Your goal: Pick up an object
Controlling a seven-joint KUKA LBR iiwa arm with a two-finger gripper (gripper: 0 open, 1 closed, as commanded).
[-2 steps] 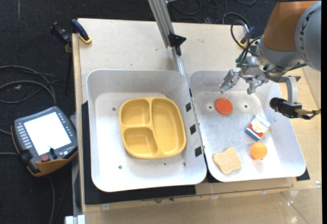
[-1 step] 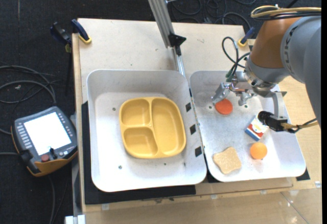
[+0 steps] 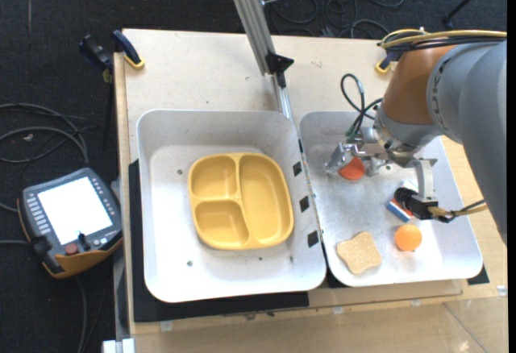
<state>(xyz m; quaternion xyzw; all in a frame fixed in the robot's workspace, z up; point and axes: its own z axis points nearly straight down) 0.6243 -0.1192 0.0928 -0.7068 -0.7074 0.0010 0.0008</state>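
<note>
Bench (image 3: 201, 69): pale wood top, dark floor with loose cables beyond its far edge, a pendant (image 3: 71, 218) at left.
2 white bins: left bin (image 3: 161, 142) holds 1 yellow 3-compartment tray (image 3: 240, 200). Right bin (image 3: 459, 238) holds 1 orange ball (image 3: 408, 238), 1 toast slice (image 3: 359, 253), 1 red-white-blue block (image 3: 400, 210).
Red-orange object (image 3: 351, 171): far-left of right bin, rounded, long axis unreadable.
Gripper (image 3: 355, 162): directly above that object; finger state cannot be judged.

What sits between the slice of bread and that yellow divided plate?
Camera view: the bins' meeting walls lie between the bread and yellow plate.
</note>
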